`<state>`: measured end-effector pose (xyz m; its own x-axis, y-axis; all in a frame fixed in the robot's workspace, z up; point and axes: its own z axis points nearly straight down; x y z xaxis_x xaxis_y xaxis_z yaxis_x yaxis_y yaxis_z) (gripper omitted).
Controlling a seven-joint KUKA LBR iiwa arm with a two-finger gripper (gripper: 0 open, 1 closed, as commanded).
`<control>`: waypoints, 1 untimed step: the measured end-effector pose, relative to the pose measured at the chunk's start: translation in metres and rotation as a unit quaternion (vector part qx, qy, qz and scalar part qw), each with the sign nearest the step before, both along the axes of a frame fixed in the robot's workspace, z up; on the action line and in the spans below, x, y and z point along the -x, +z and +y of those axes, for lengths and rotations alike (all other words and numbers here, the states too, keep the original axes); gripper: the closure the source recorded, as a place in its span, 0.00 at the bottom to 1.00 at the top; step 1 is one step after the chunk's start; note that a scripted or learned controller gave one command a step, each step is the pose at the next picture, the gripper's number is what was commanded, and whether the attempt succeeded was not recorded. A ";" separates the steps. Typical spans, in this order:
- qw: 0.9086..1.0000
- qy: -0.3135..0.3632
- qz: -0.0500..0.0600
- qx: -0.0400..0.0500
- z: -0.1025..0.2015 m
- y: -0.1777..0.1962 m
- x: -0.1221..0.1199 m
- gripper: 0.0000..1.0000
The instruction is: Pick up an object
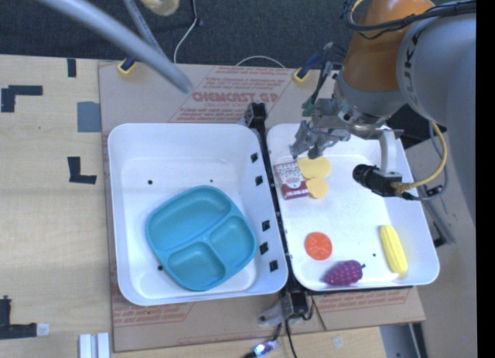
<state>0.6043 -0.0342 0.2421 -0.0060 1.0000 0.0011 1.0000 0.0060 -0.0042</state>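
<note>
The claw (309,144) hangs low over the upper left corner of the right bin (418,229), its tips just above a pale yellow piece (315,168); whether it is released or clenched cannot be told. A small red-and-white box (289,179) lies just left of that piece and another yellow bit (318,188) just below it. Nearer the front lie an orange round (318,246), purple grapes (343,273) and a corn cob (393,248), well apart from the claw.

The arm (387,47) comes in from the right, its orange band above the wrist, which points down and leftward.

The left bin (131,148) holds a blue divided tray (201,236). Both bins sit on cardboard (232,93) over a wooden tabletop (46,225).
</note>
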 end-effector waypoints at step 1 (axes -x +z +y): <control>1.000 0.000 0.001 0.000 0.044 -0.010 -0.001 1.00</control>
